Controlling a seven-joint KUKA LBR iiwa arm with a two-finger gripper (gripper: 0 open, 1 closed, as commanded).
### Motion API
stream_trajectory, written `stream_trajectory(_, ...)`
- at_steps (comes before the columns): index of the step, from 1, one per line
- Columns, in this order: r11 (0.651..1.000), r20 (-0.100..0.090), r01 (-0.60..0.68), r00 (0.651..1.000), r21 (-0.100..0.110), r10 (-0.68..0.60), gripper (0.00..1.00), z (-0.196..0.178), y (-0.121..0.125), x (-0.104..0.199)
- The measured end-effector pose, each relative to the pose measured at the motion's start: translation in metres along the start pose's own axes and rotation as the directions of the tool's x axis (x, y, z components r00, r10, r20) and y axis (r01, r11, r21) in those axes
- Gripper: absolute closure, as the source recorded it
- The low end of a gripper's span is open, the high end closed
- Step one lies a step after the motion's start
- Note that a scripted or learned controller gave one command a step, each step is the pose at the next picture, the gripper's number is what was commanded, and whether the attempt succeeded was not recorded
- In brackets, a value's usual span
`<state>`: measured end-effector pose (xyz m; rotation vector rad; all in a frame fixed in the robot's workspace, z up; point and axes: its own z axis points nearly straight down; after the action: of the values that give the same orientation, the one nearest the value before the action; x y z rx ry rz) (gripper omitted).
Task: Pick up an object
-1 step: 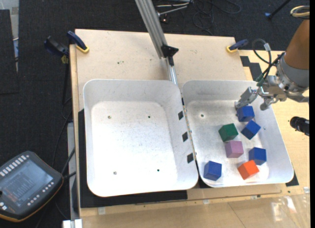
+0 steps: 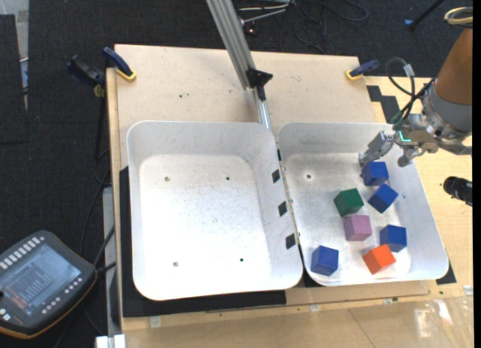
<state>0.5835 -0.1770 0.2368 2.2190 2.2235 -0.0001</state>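
The gripper (image 2: 385, 151) sits at 2 o'clock in the right bin (image 2: 319, 143), fingers spread wide, nothing between them. A blue cube (image 2: 375, 173) lies just beneath. 6 more cubes scatter toward 5 o'clock. The left bin (image 2: 143, 143) lies alongside.

Robotics lab: grey handheld teach pendant (image 2: 37, 282) left of clamped plywood bench board (image 2: 195, 83); black cables (image 2: 331, 8) behind board.

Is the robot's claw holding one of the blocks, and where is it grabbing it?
It cannot be told. The gripper is right above a blue cube, but no block shows between its fingers.
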Motion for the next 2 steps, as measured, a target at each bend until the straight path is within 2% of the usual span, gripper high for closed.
stream_trajectory(2,1.000,-0.001,-0.004,1.000,0.006,0.004,0.00,0.099,-0.014,-0.009)
